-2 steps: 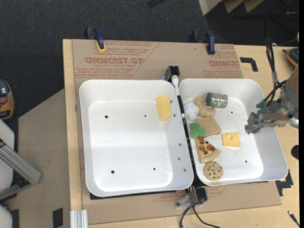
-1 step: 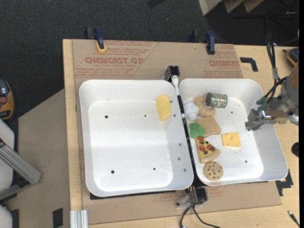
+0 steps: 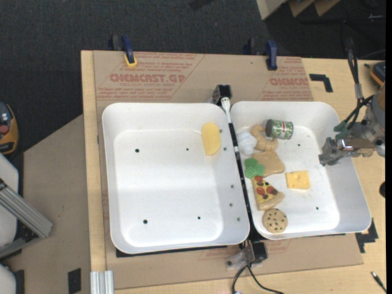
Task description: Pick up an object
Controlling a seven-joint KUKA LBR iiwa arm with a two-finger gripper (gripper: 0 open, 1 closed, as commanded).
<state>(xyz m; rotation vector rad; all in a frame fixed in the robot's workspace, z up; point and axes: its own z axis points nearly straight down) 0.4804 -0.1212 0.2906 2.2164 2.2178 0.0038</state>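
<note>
From the camera view I see the bench (image 3: 184,78) carrying two white bins side by side. The left bin (image 3: 159,225) holds a single yellow oval piece (image 3: 211,138) close to the shared wall. The right bin (image 3: 352,195) holds the rest: a green can (image 3: 279,128) lying on its side, a small white piece (image 3: 245,142), a tan lump (image 3: 266,144), a green leaf-shaped piece (image 3: 253,166) against a slice of toast (image 3: 271,162), a pizza slice (image 3: 267,193), a cookie (image 3: 275,220) and a cheese square (image 3: 298,180).

The gripper (image 3: 332,150) sits over the right bin's right side, near its wall, and I cannot tell whether its jaws are spread or pressed together; nothing appears between them.

I judge we are at the approach step, with no object picked yet. The cheese square lies nearest the gripper and apart from its neighbours, so I would take it as the target. The next move calls for shifting towards it, centring above, then descending. It is flat, so a pinch may slip off.
</note>
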